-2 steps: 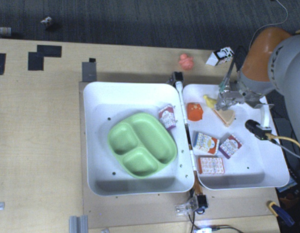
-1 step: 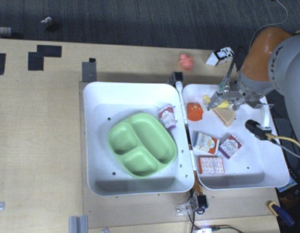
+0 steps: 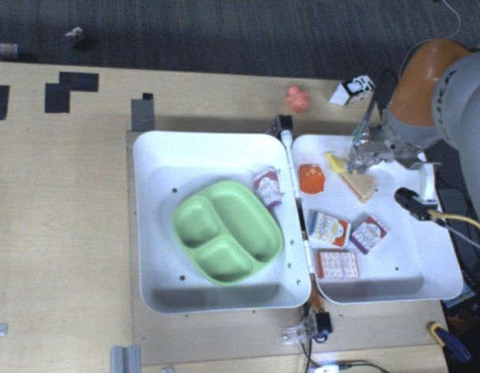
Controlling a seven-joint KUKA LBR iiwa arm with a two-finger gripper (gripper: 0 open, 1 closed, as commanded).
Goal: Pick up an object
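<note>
Wedge [image 3: 360, 185], tan, lies at the back of the right bin [image 3: 438, 282], just beside a small yellow piece [image 3: 335, 162] and near an orange block [image 3: 311, 179]. Three small packets [image 3: 328, 228] sit nearer the front (a fourth leans on the green tray [image 3: 227, 230] in the left bin [image 3: 147, 208]). Wedge's long axis runs back-left to front-right, point toward the front. Gripper [image 3: 366, 155] hangs right over its back end; can't tell how its jaws stand, or whether it touches.

We see two shallow white bins [image 3: 147, 231] side by side. The left holds a green three-compartment tray [image 3: 227, 230] and a small red-and-white packet [image 3: 267, 187]. In the right, the grey gripper [image 3: 366, 155] hovers over a tan wedge-shaped block [image 3: 360, 185], near an orange cube [image 3: 311, 179].
</note>
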